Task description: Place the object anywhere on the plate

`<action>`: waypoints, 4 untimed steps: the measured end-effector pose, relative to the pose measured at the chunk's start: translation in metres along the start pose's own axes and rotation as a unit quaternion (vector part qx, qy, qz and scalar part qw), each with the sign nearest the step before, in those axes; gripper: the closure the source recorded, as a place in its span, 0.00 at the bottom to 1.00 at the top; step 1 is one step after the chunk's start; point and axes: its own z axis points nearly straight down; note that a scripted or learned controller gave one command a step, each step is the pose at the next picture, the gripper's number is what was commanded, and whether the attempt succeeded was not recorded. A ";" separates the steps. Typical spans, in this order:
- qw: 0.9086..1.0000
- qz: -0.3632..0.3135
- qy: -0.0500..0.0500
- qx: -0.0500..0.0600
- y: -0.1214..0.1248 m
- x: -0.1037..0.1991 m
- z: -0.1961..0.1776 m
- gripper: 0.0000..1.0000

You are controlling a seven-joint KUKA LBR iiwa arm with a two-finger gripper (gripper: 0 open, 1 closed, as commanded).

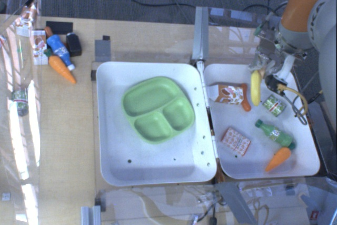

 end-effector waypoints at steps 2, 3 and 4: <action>0.998 -0.062 0.001 0.001 -0.080 0.075 -0.045 1.00; 0.999 -0.040 0.000 0.001 -0.081 0.055 -0.014 1.00; 1.000 0.010 -0.001 -0.001 -0.132 0.114 0.003 1.00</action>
